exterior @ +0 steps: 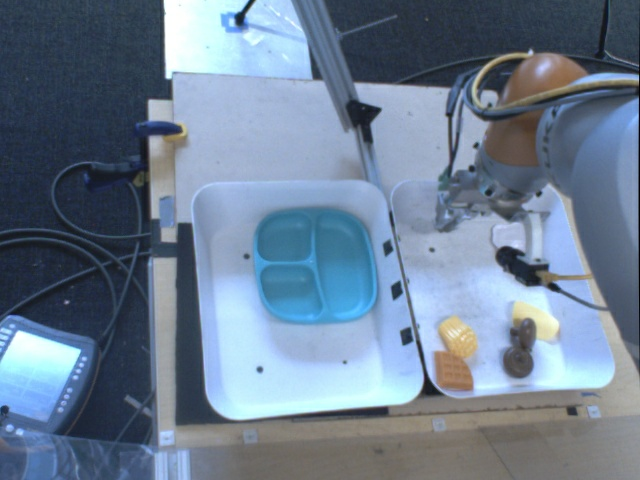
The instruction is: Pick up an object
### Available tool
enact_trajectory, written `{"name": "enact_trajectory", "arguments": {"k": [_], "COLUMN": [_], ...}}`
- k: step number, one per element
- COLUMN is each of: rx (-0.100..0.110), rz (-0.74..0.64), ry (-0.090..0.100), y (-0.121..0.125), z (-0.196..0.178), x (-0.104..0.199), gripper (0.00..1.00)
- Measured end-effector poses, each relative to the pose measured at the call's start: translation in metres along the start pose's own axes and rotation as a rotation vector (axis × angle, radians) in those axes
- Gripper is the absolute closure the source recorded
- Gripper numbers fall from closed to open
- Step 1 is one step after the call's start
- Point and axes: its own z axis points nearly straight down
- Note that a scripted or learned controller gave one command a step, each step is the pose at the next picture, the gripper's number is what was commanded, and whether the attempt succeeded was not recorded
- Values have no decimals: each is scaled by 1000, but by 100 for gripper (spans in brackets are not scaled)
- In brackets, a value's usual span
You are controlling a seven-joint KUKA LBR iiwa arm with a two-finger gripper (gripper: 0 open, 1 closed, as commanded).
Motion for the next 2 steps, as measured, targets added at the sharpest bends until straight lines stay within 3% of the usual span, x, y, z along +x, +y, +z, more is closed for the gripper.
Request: {"name": "enact_trajectory", "arguments": {"k": [2], "rx": [-7], "rz": [-4], "ry": [-1], "y": [5], "z": [-109], "x": [-6], "gripper": [100]}}
